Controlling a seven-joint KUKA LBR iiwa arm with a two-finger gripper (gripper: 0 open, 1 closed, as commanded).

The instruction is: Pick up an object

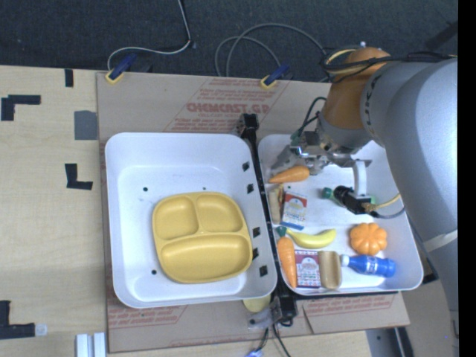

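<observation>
Now at the approach step — pincer (312,157) low in the far left corner of the right bin (407,236).
Its tip sits just beside the small carrot (289,175); whether it stands wide or narrow I cannot tell, and nothing is visibly held. Next, I judge, it must settle over the carrot and close — without crowding the bin wall.

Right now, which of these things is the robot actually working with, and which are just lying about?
In play:
end effector
small carrot beside it
right bin

Lying about:
yellow divided tray
banana
toy pumpkin
blue bottle
large carrot
</observation>
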